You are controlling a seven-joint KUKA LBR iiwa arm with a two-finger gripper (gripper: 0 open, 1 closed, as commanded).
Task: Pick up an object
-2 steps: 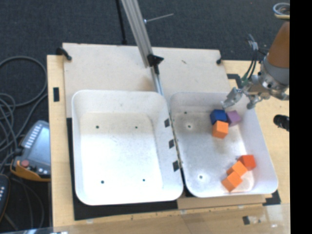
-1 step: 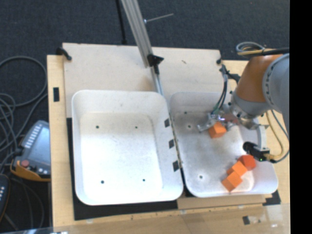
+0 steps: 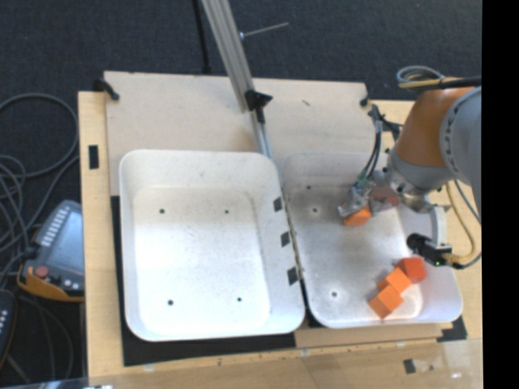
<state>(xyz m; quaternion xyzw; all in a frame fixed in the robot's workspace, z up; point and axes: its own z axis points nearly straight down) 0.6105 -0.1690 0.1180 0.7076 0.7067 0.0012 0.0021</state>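
Right bin (image 3: 324, 177) holds three orange blocks (image 3: 397, 286) at its near corner; the gripper (image 3: 357, 209) seemingly clamps a fourth orange block (image 3: 358, 215), long axis unclear.

Robot lab: bench (image 3: 93, 217), teach pendant (image 3: 58, 245), cables (image 3: 24, 136).

The arm (image 3: 442, 136) was a thick rounded body, grey at its outer shell with a broad orange band above the wrist. Thin cables ran along it: a looped 1 above the band and dark leads trailing down toward the small metallic gripper (image 3: 359, 197).
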